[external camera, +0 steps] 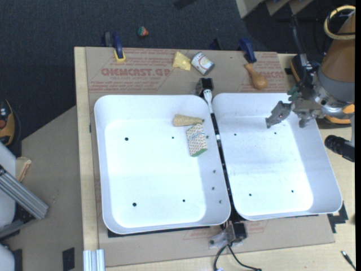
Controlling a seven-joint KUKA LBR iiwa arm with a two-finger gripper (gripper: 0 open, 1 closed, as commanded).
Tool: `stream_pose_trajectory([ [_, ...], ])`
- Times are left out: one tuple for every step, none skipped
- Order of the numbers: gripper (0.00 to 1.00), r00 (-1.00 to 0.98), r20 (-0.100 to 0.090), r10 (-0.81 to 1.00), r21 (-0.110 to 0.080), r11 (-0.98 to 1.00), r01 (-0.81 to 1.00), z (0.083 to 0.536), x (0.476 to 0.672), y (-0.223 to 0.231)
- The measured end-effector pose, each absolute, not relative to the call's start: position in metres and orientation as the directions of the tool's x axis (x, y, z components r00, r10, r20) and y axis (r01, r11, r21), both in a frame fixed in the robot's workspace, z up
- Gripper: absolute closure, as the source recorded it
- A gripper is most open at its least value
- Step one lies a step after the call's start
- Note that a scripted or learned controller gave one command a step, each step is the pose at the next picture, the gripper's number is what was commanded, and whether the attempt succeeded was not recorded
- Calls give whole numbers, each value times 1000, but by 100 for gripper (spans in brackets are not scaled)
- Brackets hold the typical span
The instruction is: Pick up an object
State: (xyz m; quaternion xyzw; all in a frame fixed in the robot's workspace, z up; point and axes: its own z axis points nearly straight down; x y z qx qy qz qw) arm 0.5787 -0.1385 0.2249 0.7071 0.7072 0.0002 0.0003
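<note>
In the left bin (141,208), near its upper right corner, lie two objects. One is a tan cone-shaped piece (187,120) on its side. Just below it, touching or nearly so, is a small packet (196,139) with a green and red pattern. My gripper (289,118) hangs over the upper right part of the right bin (271,202), well to the right of both objects. Its fingers (275,116) are spread open with nothing between them.
On the board behind the bins lie a yellow chunk (181,61), a small white and grey box (202,64) and a wooden piece (256,76). Blue clamps (118,47) grip the board's far edge. A black-handled tool (206,88) sits at the gap between the bins.
</note>
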Motion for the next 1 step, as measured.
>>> stream_pose_trajectory([
  [100, -1, -1, 1000, 4, 1, 1000, 236, 579, -138],
])
